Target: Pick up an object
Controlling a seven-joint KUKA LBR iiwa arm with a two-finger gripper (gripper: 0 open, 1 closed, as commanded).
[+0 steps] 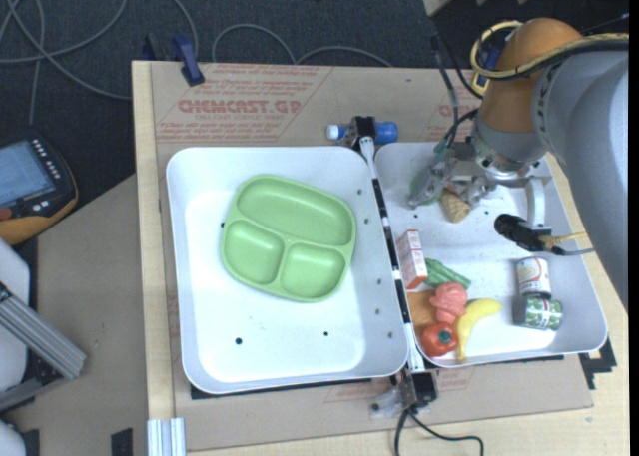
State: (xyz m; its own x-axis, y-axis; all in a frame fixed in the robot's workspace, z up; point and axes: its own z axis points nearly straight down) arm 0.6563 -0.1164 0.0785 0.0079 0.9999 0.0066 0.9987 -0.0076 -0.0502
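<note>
Fingers (439,185) splayed apart, gripping nothing, low over right bin (579,339) near its back-left corner, w/ a tan cork-like object (456,209) just beside them. Can (534,294), banana (473,320), tomato (439,339) lie toward front; green divided plate (290,236) sits in left bin (200,324).

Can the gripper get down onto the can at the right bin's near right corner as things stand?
Probably yes. The can lies on its side with bare bin floor above and right of it; the banana sits apart on its left. The gripper is in the same right bin, over the far end, with nothing between.
</note>
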